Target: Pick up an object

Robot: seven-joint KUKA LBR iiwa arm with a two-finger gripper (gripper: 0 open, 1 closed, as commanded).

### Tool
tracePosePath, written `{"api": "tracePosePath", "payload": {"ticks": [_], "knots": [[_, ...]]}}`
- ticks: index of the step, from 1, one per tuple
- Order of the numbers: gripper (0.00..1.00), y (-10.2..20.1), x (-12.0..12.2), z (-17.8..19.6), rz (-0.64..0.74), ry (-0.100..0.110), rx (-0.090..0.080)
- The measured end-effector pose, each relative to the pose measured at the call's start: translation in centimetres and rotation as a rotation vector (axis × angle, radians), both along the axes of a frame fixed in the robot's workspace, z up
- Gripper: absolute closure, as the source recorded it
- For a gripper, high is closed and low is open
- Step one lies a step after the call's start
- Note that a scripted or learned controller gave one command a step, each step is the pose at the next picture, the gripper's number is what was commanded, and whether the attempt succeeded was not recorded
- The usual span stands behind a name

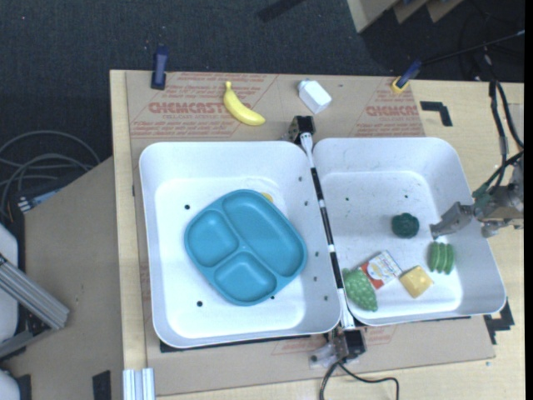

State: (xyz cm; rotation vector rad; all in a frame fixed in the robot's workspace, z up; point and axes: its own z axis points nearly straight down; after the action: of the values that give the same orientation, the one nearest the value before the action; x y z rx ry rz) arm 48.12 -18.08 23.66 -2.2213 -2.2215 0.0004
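1. Objects for picking lie in the right bin [450, 161]: we see a dark green ball [405, 225] near its middle, a striped green piece [441, 257] to the right of it, and a yellow block [415, 282] nearer the front.
2. We also note a red-and-white packet [383, 268] just left of the yellow block, and a bumpy green item [361, 290] at the near left corner, touching the packet's edge.
3. Claw [445, 222]: it reaches in from the right, sitting just above the striped green piece and to the right of the dark green ball. We cannot tell whether it is open or closed, and we see nothing held in it.
4. Left bin [158, 173]: we see a blue divided tray [243, 245] lying tilted in the middle, with a small yellow bit [266, 197] showing at its far edge.
5. Desk [200, 107], far side beyond the bins: a banana [241, 107] and a small white box [315, 96], well apart from each other.
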Motion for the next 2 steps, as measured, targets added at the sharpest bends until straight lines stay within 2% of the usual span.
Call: {"api": "tracePosePath", "payload": {"ticks": [1,2], "knots": [[0.00,-2.8,5.6,-12.8,0.000,0.000,0.000],[0.00,-3.9,-0.1,-15.3,0.003,0.005,0.008]]}}
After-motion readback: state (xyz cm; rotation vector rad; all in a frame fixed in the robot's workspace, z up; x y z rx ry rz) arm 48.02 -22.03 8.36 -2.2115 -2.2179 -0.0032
